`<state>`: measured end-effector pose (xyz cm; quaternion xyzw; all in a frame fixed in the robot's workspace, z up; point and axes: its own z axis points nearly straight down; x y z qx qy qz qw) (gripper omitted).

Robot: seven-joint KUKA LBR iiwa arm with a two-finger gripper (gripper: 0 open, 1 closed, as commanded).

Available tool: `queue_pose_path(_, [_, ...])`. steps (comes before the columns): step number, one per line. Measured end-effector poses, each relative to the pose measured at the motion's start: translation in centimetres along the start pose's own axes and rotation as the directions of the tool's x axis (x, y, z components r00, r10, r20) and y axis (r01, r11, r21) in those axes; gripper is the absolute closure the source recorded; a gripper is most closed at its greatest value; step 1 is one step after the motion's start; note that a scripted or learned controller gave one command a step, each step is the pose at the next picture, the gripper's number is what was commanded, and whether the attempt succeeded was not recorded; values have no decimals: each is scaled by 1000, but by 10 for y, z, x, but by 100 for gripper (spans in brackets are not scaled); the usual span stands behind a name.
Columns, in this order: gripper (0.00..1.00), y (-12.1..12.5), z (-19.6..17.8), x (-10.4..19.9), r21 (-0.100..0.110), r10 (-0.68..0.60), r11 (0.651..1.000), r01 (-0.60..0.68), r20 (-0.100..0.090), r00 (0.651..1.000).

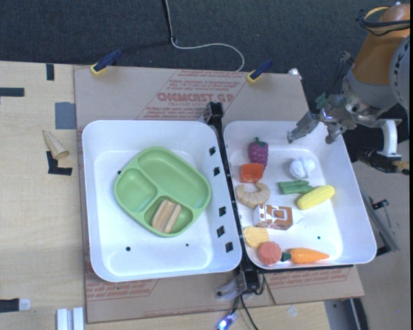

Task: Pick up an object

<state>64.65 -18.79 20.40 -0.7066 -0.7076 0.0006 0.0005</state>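
Right now the gripper (315, 126) hovers over the far right corner of the right bin (354, 184), its two fingers spread apart with nothing between them — one fingertip points toward the bin's middle, the other sits nearer the right rim. The arm comes in from the right, its orange band high at the frame's edge.

No single object is named, so the nearest candidate matters most. That is the white crumpled object (301, 167), lying just toward the near side of the fingers and slightly toward the bin's centre, apart from them and not touched. It is roundish, so it offers no clear long axis to line up with.

Just beyond it lie the green bean (294, 186) and the yellow corn cob (315, 196), both long and lying roughly across the bin, the cob tilted up toward the right. The purple fruit (257, 151) stands toward the divider, level with the white object.

My judgement — the coming move turns on a short travel toward the near side and a descent, since the closest object lies below and in front of the open fingers rather than between them. The left bin (100, 184) holds a green plate (134, 184), well away from the gripper.
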Motion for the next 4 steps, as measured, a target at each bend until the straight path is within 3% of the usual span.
queue_pose_path(1, [0, -58, 127, -4, 7, 2, 1000, -2, -1, 1000])
queue_pose_path(2, [100, -54, 110, -4, -1, 0, 1000, 0, 1, 1000])
queue_pose_path(3, [100, -35, 118, 54, -2, 2, 1000, -2, 4, 1000])
queue_pose_path(4, [100, 27, 12, 143, -14, -10, 1000, 10, -1, 1000])
